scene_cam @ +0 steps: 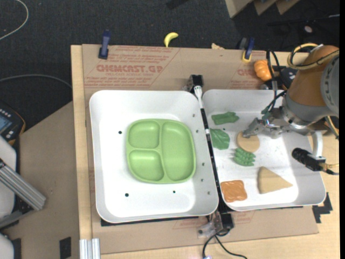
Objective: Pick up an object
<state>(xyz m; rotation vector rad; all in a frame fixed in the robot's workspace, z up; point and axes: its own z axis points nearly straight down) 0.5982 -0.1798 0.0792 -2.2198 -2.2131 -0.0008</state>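
Gripper position: I see the gripper low in the right bin, reaching in from the right with the grey arm and its orange band above it.
Fingers: the metal fingers point left and down, their tips just over the upper edge of the round tan disc. I cannot tell whether they are wide or narrow; nothing shows between them.
Task object: I take the round tan disc as nearest to the fingers. It lies flat on the bin floor, near the bin's middle, touching or just under the fingertips; I cannot tell which.
Right bin contents: a green leafy piece at upper left, a second green leaf beside the dividing rim, a small dark green piece just below the disc, an orange square piece at the lower left corner, a tan wedge to its right.
Left bin: the left bin holds a light green divided plate with three compartments, lying at its middle.
Tabletop: both bins sit side by side on the brown tabletop.
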